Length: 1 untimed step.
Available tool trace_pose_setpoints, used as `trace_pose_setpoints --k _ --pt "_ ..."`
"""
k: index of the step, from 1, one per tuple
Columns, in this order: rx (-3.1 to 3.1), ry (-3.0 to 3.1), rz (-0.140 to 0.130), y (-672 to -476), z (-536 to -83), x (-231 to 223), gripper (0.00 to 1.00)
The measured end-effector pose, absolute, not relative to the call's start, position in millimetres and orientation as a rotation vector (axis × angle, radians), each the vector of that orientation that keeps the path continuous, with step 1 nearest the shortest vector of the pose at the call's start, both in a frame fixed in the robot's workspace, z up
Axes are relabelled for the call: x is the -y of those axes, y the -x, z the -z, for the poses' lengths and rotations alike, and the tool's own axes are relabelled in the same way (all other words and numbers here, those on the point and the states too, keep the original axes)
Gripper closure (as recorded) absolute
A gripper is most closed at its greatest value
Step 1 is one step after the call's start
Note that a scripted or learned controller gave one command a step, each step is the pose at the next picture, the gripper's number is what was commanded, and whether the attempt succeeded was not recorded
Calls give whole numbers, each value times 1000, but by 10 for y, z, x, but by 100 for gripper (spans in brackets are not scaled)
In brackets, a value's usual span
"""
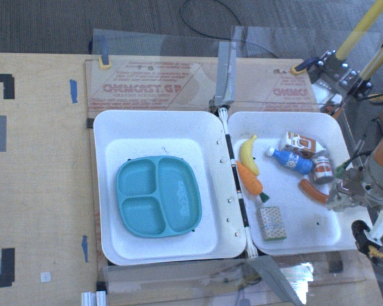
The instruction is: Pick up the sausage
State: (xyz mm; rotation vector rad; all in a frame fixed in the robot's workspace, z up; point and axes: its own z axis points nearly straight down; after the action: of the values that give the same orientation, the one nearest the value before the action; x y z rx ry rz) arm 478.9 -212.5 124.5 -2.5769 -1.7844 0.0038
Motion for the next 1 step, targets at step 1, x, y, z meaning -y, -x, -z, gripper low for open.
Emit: trace_pose_setpoints --k 1 --pt "1799 2576 -1 -4788 -1466 2166 100"
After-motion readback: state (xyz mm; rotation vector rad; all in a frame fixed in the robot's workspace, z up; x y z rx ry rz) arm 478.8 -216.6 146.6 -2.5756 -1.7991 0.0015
